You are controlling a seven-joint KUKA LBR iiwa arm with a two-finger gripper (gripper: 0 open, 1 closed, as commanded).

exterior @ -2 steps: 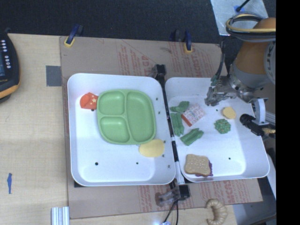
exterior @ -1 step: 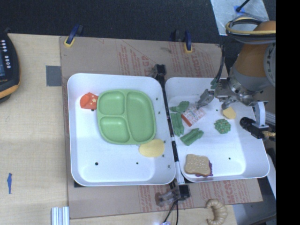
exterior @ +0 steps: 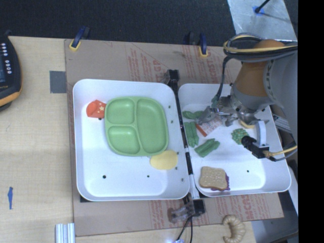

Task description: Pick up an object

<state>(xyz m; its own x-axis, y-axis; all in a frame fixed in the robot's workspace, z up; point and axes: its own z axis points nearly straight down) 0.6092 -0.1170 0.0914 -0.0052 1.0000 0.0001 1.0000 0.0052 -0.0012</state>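
Note:
The grey arm with its orange band comes in from the right over the right bin (exterior: 273, 182). My gripper (exterior: 212, 116) is low in that bin's upper left part, among several green vegetable pieces (exterior: 191, 133) and a small red-orange piece (exterior: 201, 130). A green bean-like piece (exterior: 207, 147) lies just below it, and a broccoli floret (exterior: 239, 135) sits to its right. A sandwich (exterior: 213, 178) rests at the bin's front. I see nothing clearly held between the fingers.
The left bin (exterior: 91, 181) holds a green divided plate (exterior: 136, 125), a red piece (exterior: 95, 109) at its upper left and a yellow piece (exterior: 163, 160) at its lower right. A black cable and fitting (exterior: 255, 148) hang by the wrist. A croissant-shaped object (exterior: 234, 228) lies outside the bins.

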